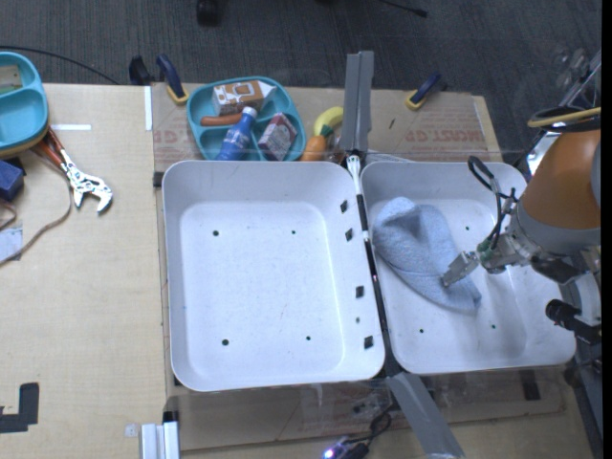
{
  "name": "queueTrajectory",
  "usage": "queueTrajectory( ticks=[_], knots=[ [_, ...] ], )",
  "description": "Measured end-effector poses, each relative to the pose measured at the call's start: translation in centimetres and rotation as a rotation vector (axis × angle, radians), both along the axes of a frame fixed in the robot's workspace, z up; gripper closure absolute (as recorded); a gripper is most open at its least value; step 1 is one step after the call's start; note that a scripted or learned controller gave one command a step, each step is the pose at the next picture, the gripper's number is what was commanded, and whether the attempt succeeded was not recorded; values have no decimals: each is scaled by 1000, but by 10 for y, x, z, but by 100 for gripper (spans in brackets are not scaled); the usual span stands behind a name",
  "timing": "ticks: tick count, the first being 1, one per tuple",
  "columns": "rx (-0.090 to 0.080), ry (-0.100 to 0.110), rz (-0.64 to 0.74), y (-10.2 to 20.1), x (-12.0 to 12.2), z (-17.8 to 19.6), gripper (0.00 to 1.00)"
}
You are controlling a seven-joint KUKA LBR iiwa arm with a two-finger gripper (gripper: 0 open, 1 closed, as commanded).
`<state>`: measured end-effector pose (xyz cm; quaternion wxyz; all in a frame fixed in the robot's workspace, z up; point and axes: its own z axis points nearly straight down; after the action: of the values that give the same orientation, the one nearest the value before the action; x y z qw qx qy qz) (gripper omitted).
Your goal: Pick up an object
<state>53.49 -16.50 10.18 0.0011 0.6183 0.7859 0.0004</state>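
Tool (pixel 457 271) over rt bin (pixel 535 347) | grip state unclear | grey cloth (pixel 416 242) touching, lying toward 10 o'clock, long axis 10–4

— What sort of place is this?
— A robotics lab or test workshop. A plywood bench (pixel 86 333) carries two white bins (pixel 182 285) fixed side by side, held by clamps (pixel 170 76) at the back edge.
— Anything else?
— A wrench (pixel 81 185) lies loose on the bench, a teal tray (pixel 206 127) holds toy food, and grey office carpet (pixel 478 27) with a chair's castor (pixel 207 10) lies beyond.
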Motion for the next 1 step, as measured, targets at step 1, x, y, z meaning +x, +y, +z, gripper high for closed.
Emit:
queueTrajectory(
  ticks=[1],
  knots=[
    [1,3,38,6,-37,-10,0]
  ],
)
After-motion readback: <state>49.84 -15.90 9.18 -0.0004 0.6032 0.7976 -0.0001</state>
